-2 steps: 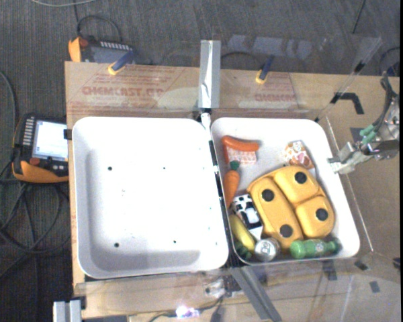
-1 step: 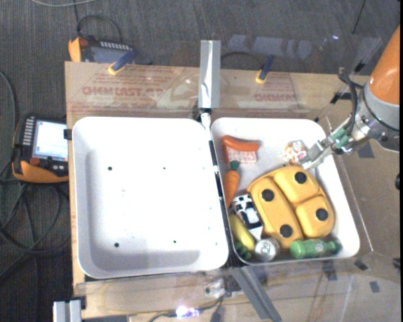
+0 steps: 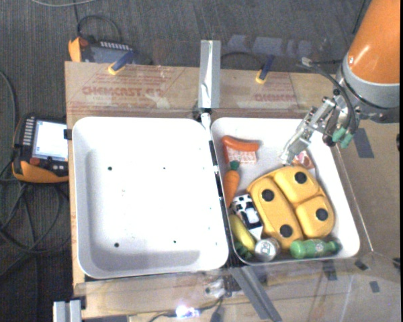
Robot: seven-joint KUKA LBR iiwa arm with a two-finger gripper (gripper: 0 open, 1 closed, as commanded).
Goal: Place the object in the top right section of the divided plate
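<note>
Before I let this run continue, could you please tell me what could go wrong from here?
1. The gripper hangs close to the right bin's upper rim; descending, it may clip the wall.
2. The yellow divided plate sits tilted among a carrot, a green bottle and other toys, so a nudge could shift it.

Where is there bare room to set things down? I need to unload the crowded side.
The left bin offers a wide bare floor, wall to wall. The right bin is crowded: yellow divided plate, carrot, green bottle. A bare strip remains along its top edge, between the orange packet and the tool.
</note>
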